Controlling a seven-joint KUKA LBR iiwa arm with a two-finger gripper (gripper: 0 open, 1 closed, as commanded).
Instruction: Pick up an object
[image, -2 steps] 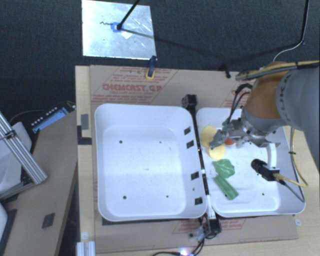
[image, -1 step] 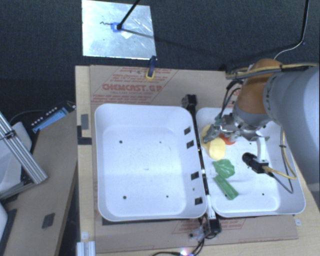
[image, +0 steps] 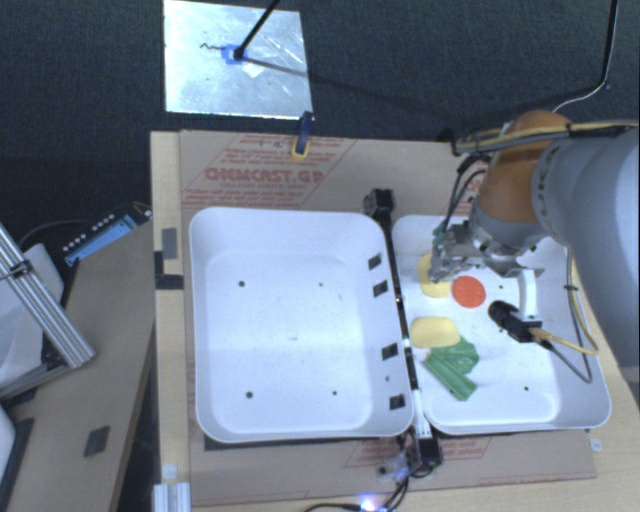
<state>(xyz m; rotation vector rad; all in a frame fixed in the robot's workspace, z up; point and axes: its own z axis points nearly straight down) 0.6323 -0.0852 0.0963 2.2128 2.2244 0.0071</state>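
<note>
Jaws of the gripper (image: 443, 262) point down into the right bin (image: 588, 402), but from this slanted view I cannot tell if they are spread or pressed together; the metal parts hide the gap. The gripper is low over the far-left part of this bin, and its tip covers the upper edge of a pale yellow piece (image: 434, 287). I cannot tell whether it touches this piece or only hangs just above it.

Just to the right of the yellow piece lies a red disc (image: 469, 292), very close to it. Nearer to the camera lies a second yellow lump (image: 435, 332), and nearer again a green piece (image: 453, 366), which touches or almost touches the lump. All four things rest on the floor of the right bin, close to the wall it shares with the left bin (image: 290, 330). The grey arm (image: 590, 200) comes in from the right.

In my judgement the task is in the approach or grasp step, not finished. Nothing is lifted: every object seems to lie on the bin floor, and no object is seen between the jaws. The pale yellow piece is probably the target. What is left is to close on it firmly and to raise it clear of the bin.
</note>
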